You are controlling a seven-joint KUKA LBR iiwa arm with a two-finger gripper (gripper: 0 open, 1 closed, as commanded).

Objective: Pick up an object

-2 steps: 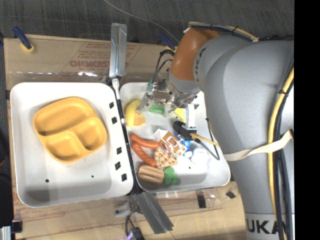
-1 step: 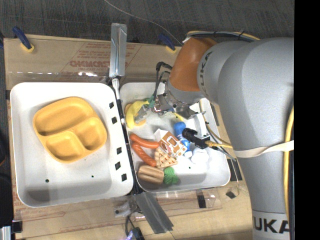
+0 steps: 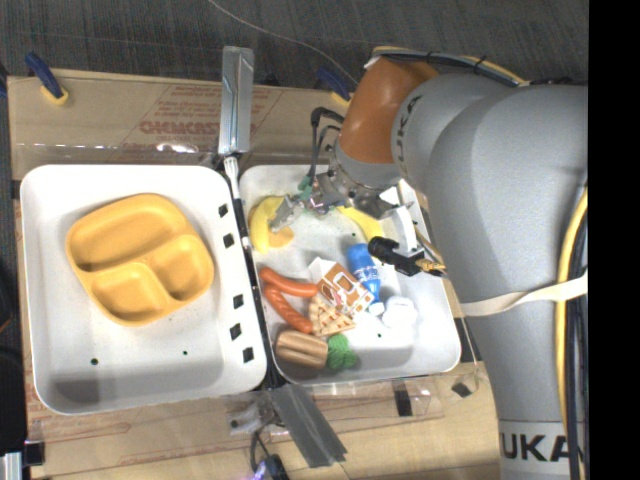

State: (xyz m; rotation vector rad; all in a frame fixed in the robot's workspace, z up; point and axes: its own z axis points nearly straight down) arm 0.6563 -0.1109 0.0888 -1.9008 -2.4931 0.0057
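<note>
From my station I see the grey arm with the orange band [image 3: 385, 113] reaching in from the right and bending down over the far end of the right-hand white bin [image 3: 432, 353]. The two-finger gripper [image 3: 303, 201] sits low inside that bin, close to its far-left corner. I cannot tell from this slanted view whether it is parted or closed; the metal parts there are small and cluttered.

Just to the gripper's left and slightly nearer the camera lies a yellow banana-shaped toy [image 3: 266, 222], close enough that it seems to touch the tool, though I cannot confirm that anything is gripped. On the gripper's other side, partly under the wrist, a second yellow piece [image 3: 362, 224] shows.

Nearer the camera from the gripper the other toys are heaped: a blue bottle with a white cap [image 3: 362, 270], a long orange-red sausage-shaped toy [image 3: 288, 284], a brown waffle-patterned piece [image 3: 333, 315] with a red and white carton [image 3: 344, 289] against it, a tan bread-roll-shaped toy [image 3: 301, 349] and a green leafy piece [image 3: 342, 353] beside that, at the bin's near end. A pale round item [image 3: 399, 314] lies to the right of the bottle.

Well to the gripper's left, across the divider, the left-hand white bin [image 3: 60, 368] holds a yellow plastic divided plate [image 3: 140, 258].
</note>
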